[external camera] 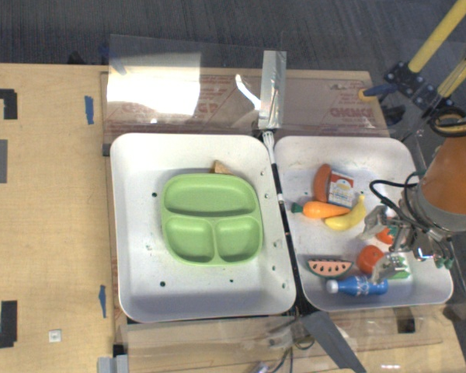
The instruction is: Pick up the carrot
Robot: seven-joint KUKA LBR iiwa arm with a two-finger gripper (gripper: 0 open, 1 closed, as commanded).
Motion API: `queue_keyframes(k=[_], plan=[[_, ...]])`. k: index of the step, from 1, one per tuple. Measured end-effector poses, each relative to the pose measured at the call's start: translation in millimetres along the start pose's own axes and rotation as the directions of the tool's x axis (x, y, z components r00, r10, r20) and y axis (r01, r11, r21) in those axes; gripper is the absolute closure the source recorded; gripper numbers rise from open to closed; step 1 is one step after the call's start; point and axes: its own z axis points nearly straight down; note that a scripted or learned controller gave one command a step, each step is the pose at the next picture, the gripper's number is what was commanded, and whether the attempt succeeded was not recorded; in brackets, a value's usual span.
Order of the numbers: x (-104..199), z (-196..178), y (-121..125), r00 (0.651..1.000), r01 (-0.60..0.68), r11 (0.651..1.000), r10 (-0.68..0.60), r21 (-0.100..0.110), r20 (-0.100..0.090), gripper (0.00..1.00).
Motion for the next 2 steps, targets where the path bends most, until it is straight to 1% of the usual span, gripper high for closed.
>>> queue_keyframes(k=[1,2], plan=[[-63,28,72,0.994,-0.109,0.994,0.109,-0.005,-0.009,0.00],[-96,41,63,0.984,-0.180,0.984,0.180,-0.004,-0.003,0.00]])
